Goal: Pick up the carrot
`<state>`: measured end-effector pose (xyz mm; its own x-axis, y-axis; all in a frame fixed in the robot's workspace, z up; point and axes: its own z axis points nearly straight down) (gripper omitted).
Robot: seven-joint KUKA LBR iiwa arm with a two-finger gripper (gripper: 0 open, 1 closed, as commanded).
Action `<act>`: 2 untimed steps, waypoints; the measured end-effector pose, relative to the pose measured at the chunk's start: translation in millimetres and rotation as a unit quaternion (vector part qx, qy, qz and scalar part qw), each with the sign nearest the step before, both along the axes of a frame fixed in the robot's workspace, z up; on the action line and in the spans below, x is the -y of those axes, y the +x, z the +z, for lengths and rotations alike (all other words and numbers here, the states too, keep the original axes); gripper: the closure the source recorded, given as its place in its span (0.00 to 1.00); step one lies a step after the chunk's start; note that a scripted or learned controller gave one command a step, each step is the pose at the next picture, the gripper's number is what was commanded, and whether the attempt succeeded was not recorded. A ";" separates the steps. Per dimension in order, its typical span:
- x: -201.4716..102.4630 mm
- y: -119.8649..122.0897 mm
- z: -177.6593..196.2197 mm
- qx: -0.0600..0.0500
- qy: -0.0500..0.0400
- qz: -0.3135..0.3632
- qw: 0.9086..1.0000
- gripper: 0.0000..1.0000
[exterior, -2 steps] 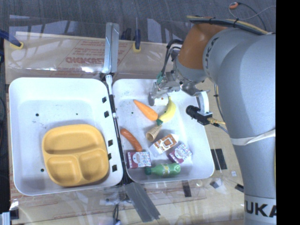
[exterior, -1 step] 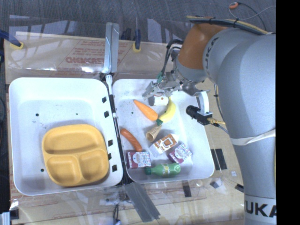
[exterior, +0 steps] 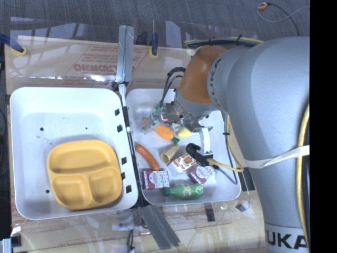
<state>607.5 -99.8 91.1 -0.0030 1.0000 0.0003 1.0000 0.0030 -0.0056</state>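
Your gripper, grip state unreadable, hangs over the crowded right bin just above the carrot; the left bin holds a yellow tray.

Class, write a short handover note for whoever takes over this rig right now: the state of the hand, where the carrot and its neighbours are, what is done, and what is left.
Hand: low inside the right bin, at its upper middle; whether it is open or shut cannot be told.
Carrot: lying in the right bin, just below the hand, next to a yellow piece.
Nearby: sausage, ice cream cone, green bottle and small cartons lower in the same bin. The yellow tray sits in the left bin.
Done: the hand has reached the carrot's area.
Left: grasp the carrot and lift it.
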 end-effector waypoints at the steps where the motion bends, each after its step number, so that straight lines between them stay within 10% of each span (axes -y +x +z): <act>1: 0.2 0.0 9.8 -0.001 0.000 0.001 1.000 1.00; 2: -6.6 41.7 132.2 0.002 0.000 0.093 0.996 1.00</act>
